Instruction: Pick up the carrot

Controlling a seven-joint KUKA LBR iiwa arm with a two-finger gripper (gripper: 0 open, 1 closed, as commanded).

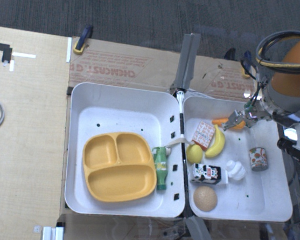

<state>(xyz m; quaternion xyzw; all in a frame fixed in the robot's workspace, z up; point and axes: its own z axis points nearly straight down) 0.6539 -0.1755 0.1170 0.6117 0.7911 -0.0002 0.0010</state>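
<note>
One slender orange carrot (221, 121) lies beside my gripper (239, 119); I cannot tell its finger state.

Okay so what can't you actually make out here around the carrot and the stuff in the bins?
- carrot: only an orange end shows; the tool covers the rest, so a grasp can't be judged.
- carton: its print is too small to read.
- can: its label is too small to read.
- green bottle: lies against the yellow plate; its far side is hidden.
</note>
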